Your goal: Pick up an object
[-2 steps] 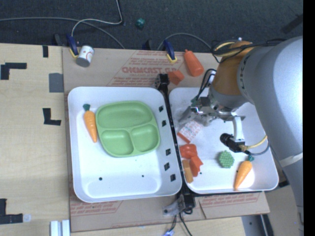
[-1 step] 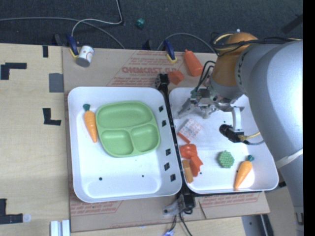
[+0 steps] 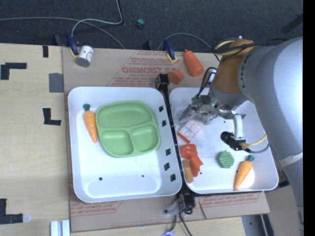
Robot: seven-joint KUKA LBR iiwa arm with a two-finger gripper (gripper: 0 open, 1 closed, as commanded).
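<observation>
Hand (image 3: 197,113) low in right bin (image 3: 261,181), upper-left area; can't tell its grip state. Clear packet w/ red print (image 3: 190,130) lies just below hand, touching or nearly. Orange pieces (image 3: 191,157) further down; green ball (image 3: 226,159) and carrot (image 3: 242,174) well apart, lower right.

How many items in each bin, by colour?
Left bin:
Green: 1, tray
Orange: 1, carrot
Right bin:
Orange: 1, carrot
Green: 1, ball
Red-orange: 1 clump, count unclear
Pale: 1, packet
Total: 6
</observation>
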